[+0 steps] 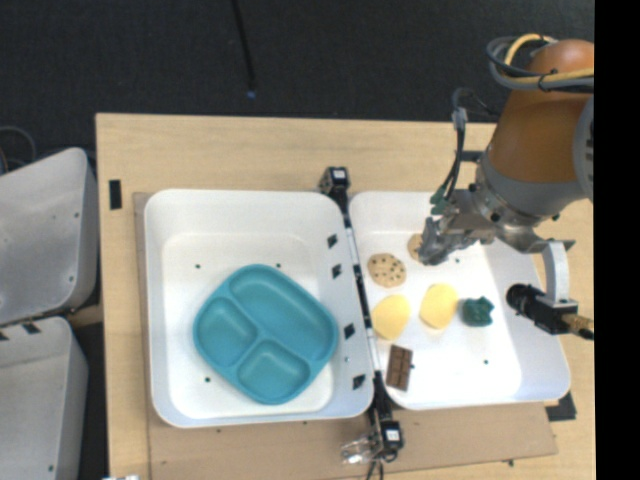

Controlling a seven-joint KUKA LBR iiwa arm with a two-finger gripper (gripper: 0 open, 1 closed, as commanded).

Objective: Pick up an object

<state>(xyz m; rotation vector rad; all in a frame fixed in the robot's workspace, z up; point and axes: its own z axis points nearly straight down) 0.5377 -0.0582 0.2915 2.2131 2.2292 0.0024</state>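
Gripper [430, 250] was lowered into the right bin [500, 383] — beside a cookie [386, 267] — its grasp could not be told.

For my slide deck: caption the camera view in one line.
KUKA arm's gripper hovers over the right bin near a cookie; a teal divided tray lies in the left bin.

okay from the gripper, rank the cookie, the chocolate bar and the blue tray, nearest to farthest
1. Cookie, right bin, just left of and below the gripper.
2. Chocolate bar, right bin's near edge.
3. Blue tray, left bin.
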